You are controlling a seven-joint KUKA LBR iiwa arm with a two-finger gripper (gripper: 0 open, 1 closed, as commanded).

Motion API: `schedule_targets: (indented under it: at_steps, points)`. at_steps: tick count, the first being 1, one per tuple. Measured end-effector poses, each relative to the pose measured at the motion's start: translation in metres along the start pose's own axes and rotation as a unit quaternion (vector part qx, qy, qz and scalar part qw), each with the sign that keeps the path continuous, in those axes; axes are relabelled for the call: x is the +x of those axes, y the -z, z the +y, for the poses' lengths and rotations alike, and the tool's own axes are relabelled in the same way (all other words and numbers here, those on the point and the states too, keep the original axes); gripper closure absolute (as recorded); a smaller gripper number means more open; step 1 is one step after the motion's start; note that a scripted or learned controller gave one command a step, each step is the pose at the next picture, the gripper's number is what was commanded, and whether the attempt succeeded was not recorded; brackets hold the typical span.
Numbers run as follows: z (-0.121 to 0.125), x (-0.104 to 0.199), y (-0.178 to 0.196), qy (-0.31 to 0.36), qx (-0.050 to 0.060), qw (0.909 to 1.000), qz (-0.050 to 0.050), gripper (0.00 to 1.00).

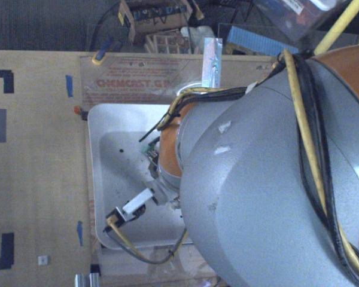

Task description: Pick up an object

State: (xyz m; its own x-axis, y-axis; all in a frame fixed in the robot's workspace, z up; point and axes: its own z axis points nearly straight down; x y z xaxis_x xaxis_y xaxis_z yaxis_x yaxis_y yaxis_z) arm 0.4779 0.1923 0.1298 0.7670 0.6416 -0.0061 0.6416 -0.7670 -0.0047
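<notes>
The arm (257, 178) reaches into the bin (107, 154). Its gripper (154, 163) is mostly hidden; open or closed, I cannot tell.

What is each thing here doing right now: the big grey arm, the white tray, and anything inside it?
Arm: reaching in from the right, bent low over the tray.
White bin: resting flat on the bench; left part visible, the rest hidden under the arm.
Small dark speck: lying on the bin floor, apart from the arm; too small to identify.
</notes>
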Motion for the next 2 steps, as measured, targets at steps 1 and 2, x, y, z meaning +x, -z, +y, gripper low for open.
schedule_targets:
  at_steps: [1, 2]
  points:
    - [-0.020, 0.022, -0.039, -0.041, -0.003, 0.9991, 0.004, 1.00]
    - [-0.001, 0.007, -0.038, -0.040, 0.000, 0.9991, 0.010, 1.00]
